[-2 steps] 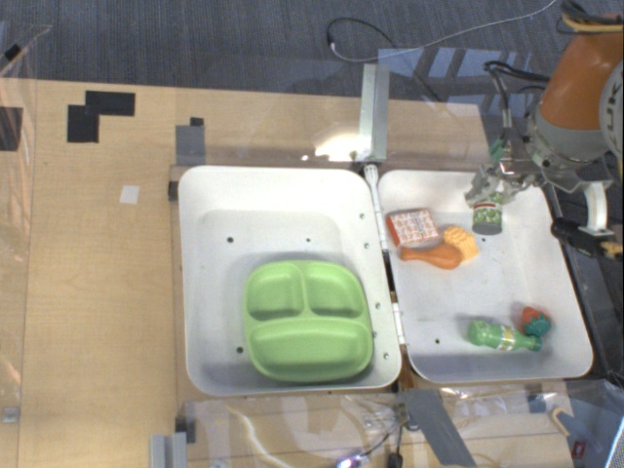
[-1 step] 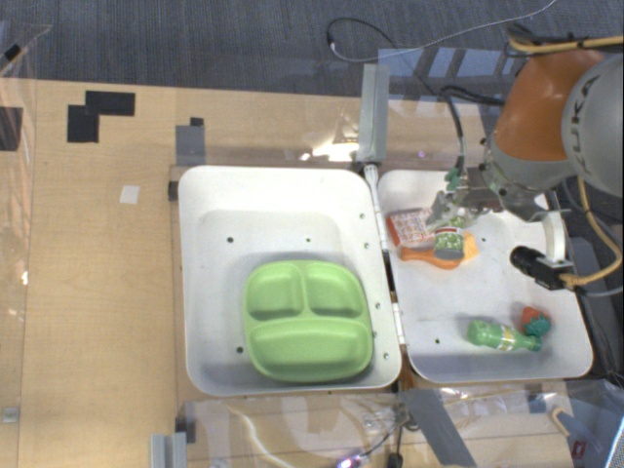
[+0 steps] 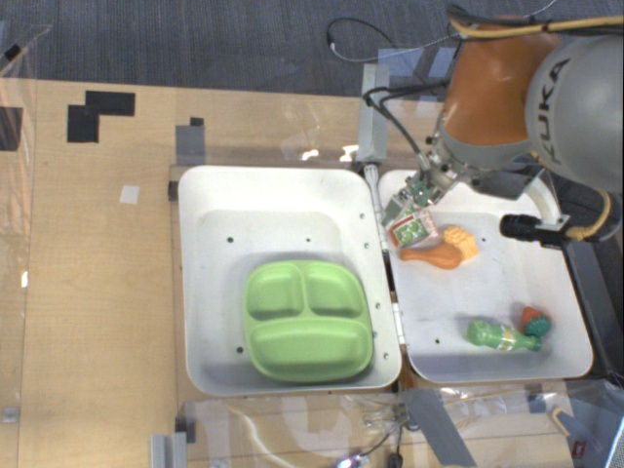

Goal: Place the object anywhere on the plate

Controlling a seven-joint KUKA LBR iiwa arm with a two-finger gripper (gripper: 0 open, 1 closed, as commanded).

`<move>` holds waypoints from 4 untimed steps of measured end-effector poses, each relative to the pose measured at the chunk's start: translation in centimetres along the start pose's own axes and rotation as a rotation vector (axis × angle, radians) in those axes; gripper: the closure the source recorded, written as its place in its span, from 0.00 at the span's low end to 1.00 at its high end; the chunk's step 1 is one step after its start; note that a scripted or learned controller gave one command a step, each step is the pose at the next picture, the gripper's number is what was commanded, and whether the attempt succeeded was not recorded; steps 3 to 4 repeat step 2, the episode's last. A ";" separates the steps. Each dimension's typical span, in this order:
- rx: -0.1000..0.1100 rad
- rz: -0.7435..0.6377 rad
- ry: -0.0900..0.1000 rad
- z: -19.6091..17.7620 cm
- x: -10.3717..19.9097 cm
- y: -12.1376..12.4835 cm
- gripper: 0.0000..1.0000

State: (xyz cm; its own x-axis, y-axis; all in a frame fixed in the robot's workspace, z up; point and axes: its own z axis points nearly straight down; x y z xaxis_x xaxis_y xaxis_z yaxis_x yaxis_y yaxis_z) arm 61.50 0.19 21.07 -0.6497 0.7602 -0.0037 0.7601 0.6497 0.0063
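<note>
— How are the surfaces seen?
— The green plate (image 3: 307, 322) is seen as smooth, matt plastic; both white bins (image 3: 283, 198) as glossy plastic.
— And at nine o'clock?
— The tabletop (image 3: 88, 261) is finished like pale, matt wood.

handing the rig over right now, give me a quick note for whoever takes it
Gripper: low over the top left of the right bin, above a small red and green packet. Whether it is open or shut cannot be told, and no grasp is visible.
Plate: green, three compartments, in the left bin, nothing on it.
Right bin also holds an orange chicken-leg toy touching the packet, and a green bottle-like toy with a red and teal piece near the front.
Done: no object on the plate yet.
Left: get a firm grasp, carry it across to the left bin, set it on the plate.
</note>
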 end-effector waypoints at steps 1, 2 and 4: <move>0.003 -0.030 0.003 2.6 9.3 0.0 1.00; 0.002 -0.028 0.003 2.6 9.2 0.0 0.00; 0.002 -0.028 0.003 2.6 9.2 0.0 0.00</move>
